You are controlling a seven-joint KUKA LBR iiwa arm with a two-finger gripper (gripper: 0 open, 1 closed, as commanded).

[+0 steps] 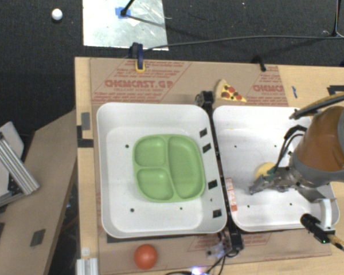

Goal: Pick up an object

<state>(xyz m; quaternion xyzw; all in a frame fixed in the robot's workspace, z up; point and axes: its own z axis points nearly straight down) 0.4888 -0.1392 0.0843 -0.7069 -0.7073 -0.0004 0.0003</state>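
Note:
A small yellow object (265,168) lies in the right white bin (246,130), near its middle. My gripper (257,187) reaches in from the right and sits low over the bin floor, just below and beside the yellow object. The grey wrist and orange band (327,145) rise behind it and hide part of the bin's right side. I see nothing clearly held.
The left bin (112,153) holds a green divided plate (168,167). A toy pizza slice (230,91) lies on the cardboard behind the bins. A red ball (145,256) rests in front of the left bin. Black clips line the divider between the bins.

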